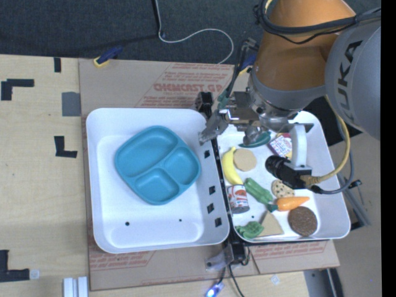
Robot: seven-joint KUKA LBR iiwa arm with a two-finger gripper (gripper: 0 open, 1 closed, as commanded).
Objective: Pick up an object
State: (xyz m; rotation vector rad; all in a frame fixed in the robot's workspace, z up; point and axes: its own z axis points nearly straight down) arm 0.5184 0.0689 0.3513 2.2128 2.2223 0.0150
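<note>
Camera view: left bin (pixel 99 184) has a blue divided plate (pixel 157 164) sitting in the middle. Right bin (pixel 331 166) is packed: banana (pixel 231 167) at its 9 o'clock, small can (pixel 238 198) below that, green pepper (pixel 258 190), cracker (pixel 245 160), orange carrot (pixel 291 203), brown round cookie (pixel 303 220) around 5 o'clock. The jaws (pixel 257 135) hang over the bin's 11 o'clock; honestly can't tell how wide they are.

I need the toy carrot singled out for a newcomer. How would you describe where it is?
Start at the right white bin, the one crowded with toy food. Near its front right corner, the carrot lies flat, just behind the round brown cookie. It is the only bright orange, tapered piece there.
</note>
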